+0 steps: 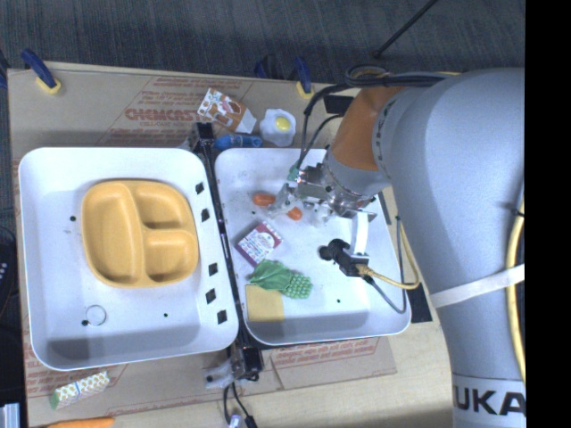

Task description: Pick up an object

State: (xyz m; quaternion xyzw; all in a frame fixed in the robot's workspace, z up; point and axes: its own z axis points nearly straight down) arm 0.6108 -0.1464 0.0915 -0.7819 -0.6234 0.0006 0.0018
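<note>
Camera view: arm comes in from right, big grey body over right bin's right rim; orange band above the wrist. Gripper sits low in right bin's upper middle, just beside orange carrot-like bits to its left. Fingers: can't tell if apart or together, wrist blocks them.

Other items in right bin: purple packet centre-left, green knobbly piece below it, yellow sponge near front rim, touching the green piece. Open floor along bin's upper left and lower right.

Left bin: yellow divided tray at centre, bare floor all round it, esp. along front edge.
</note>
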